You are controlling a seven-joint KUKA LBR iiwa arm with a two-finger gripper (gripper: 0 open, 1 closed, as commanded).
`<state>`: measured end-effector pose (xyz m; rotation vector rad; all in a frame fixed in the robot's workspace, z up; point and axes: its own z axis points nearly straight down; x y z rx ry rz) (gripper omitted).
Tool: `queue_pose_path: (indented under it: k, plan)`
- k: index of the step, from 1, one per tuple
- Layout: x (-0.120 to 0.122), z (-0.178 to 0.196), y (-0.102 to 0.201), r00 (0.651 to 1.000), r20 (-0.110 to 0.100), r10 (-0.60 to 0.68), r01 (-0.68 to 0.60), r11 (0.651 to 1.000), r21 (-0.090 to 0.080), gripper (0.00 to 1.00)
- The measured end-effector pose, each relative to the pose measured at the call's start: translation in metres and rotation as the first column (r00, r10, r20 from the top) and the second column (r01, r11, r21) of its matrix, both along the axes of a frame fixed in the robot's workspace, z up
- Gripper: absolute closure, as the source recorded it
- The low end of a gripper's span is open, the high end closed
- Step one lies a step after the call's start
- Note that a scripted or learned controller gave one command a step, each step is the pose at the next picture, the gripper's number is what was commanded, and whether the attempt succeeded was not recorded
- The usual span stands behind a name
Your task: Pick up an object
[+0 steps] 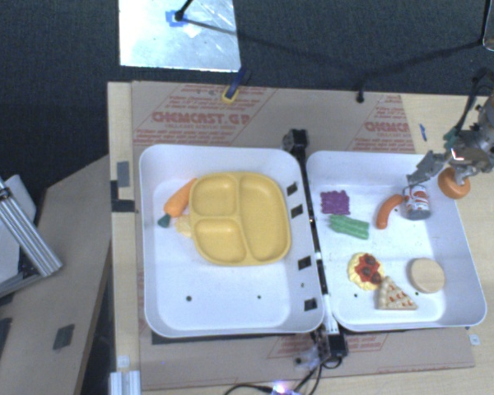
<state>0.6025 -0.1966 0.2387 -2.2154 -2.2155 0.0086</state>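
The right bin holds several toy foods: purple grapes, a green vegetable, a red-orange sausage, a small can, a spaghetti plate, a pizza slice and a round bun. An orange ball sits at the bin's far right rim. My gripper reaches in from the right and hangs just above the can and the sausage, with nothing visibly held.
The left bin holds a yellow divided plate with a carrot at its left side. A black hinge strip runs between the bins. A metal sheet lies beyond the bench.
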Motion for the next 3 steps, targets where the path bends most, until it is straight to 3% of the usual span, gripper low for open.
queue_pose_path:
  k: [1, 3]
  plan:
    - [0.002, 0.007, 0.001, 1.000, 0.011, 0.003, -0.003, 1.000, -0.003, 0.00]
    - [0.004, -0.085, -0.007, 1.000, 0.007, 0.001, -0.001, 1.000, -0.002, 0.00]
